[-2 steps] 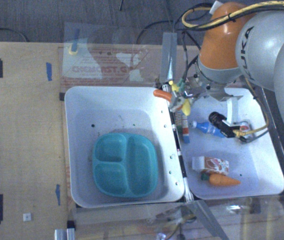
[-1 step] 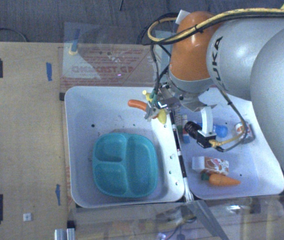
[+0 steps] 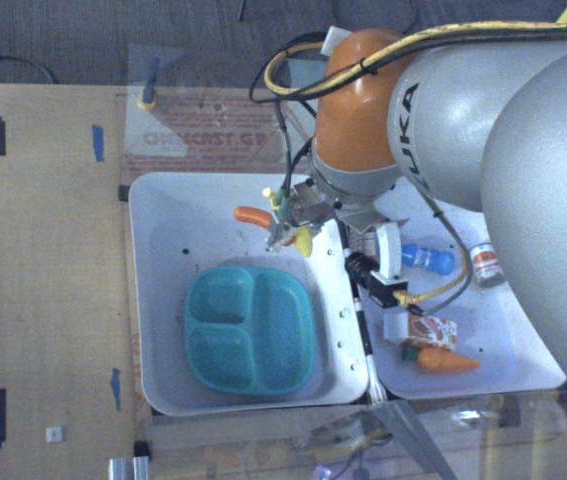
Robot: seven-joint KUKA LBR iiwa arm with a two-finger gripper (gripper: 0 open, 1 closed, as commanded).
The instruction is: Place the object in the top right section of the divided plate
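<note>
A teal divided plate [image 3: 251, 330] lies in the left bin [image 3: 158, 268], toward its front. My gripper [image 3: 286, 226] hangs over the back of that bin, just beyond the plate's far right corner. A small yellow object [image 3: 304, 242] shows right against the gripper's lower right side, and a small orange piece [image 3: 252, 216] lies just to its left on the bin floor. A bit of yellow-green [image 3: 279, 201] shows at the gripper's upper edge. The wrist hides what is directly under the gripper.
The right bin [image 3: 523, 353] holds a blue bottle [image 3: 429, 259], a small can [image 3: 485, 265], a red and white packet [image 3: 433, 330] and an orange carrot [image 3: 447, 360]. The arm's bulk covers the back of both bins.
</note>
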